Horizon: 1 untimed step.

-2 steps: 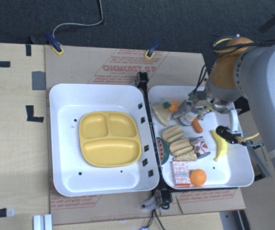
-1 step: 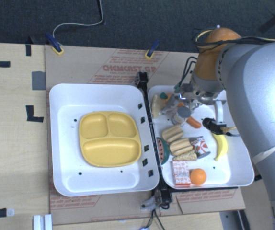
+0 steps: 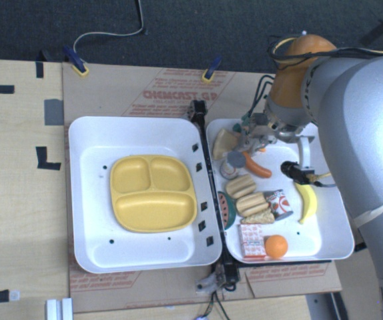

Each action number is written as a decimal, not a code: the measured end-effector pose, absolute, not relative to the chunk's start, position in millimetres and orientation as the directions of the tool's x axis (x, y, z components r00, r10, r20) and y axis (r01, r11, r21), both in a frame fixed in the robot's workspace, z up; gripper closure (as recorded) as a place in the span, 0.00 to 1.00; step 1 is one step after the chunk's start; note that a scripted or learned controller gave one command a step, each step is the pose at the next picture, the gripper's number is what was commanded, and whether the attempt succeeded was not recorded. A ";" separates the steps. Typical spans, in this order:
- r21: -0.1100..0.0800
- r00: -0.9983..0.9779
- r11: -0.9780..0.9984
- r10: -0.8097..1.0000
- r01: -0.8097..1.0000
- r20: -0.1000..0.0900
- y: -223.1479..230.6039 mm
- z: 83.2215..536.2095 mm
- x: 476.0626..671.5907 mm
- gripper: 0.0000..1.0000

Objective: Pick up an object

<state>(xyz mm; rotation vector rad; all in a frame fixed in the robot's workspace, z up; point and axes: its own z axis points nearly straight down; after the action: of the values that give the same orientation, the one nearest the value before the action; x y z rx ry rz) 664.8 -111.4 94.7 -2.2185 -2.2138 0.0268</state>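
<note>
The right bin (image 3: 331, 235) holds several toy foods. An orange carrot or sausage (image 3: 257, 166) lies near the top, with a pale wedge (image 3: 223, 141) and a grey round piece (image 3: 229, 169) to its left. Below them sit two bread rolls (image 3: 245, 193), a watermelon slice (image 3: 227, 210), a red-and-white packet (image 3: 279, 204), a pink box (image 3: 251, 239), an orange (image 3: 276, 246) and a banana (image 3: 306, 202). My gripper (image 3: 247, 141) hangs low over the upper part of this bin, just above the carrot and beside the wedge. I see nothing held in it.
The left bin (image 3: 91, 145) carries a yellow divided plate (image 3: 153, 193). A black clamp (image 3: 197, 111) joins the bins at the top of the dividing rim. The grey arm (image 3: 351, 125) fills the right side. A cable (image 3: 111, 35) and blue-yellow clips (image 3: 76, 62) lie at the back.
</note>
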 end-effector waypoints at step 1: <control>-0.021 0.002 -0.002 1.000 1.000 -0.009 -112.9 94.7 663.9 0.00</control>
<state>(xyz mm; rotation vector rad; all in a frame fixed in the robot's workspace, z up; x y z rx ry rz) 663.9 -112.9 94.7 -2.2178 -2.2125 0.0337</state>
